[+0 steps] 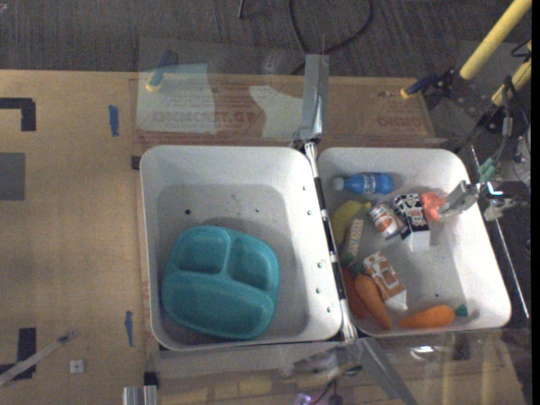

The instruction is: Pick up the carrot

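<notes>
From the overhead camera we saw two white bins side by side on the tabletop. The left bin (160,184) held one teal divided plate (221,283), lying toward its near edge. The right bin (481,268) was crowded.

The carrot (429,316) lay on its side near the right bin's near edge, toward its near right corner, green stub pointing right. A second orange carrot-like piece (371,299) lay at a slant near the bin's near left corner, touching a small orange-and-white carton (386,278) beside it. We counted one blue bottle (365,182) along the far side, a yellow item (348,216) against the left wall, a small can (385,221), and a black-and-white patterned carton (411,213) beside it.

The gripper (460,199) sat at the bin's right edge, well apart from the carrot, with an orange-red object (433,204) just beside its tip. We could not tell whether the fingers were spread or closed.

Faint printing showed on the cardboard (202,116) beyond the bins, but we could not read it, nor any label on the cartons.
</notes>
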Motion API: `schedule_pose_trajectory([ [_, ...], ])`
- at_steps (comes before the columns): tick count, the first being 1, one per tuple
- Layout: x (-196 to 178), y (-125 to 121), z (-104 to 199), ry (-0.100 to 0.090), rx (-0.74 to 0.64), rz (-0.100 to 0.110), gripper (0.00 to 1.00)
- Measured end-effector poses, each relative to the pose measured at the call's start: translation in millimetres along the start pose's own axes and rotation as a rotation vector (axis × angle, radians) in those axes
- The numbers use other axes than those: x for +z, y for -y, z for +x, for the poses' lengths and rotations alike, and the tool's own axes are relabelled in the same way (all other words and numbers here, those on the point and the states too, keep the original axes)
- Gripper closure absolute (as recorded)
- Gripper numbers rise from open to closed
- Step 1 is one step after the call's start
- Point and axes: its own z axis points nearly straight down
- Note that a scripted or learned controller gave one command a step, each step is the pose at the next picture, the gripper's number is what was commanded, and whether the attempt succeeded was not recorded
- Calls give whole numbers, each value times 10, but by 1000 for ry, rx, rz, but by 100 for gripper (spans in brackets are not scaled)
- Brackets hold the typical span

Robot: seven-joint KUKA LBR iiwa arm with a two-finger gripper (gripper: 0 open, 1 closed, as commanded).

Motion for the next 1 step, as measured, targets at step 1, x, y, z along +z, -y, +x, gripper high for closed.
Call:
schedule_pose_trajectory([
  [1, 1274, 349, -132, -2, -254, 1, 0],
])
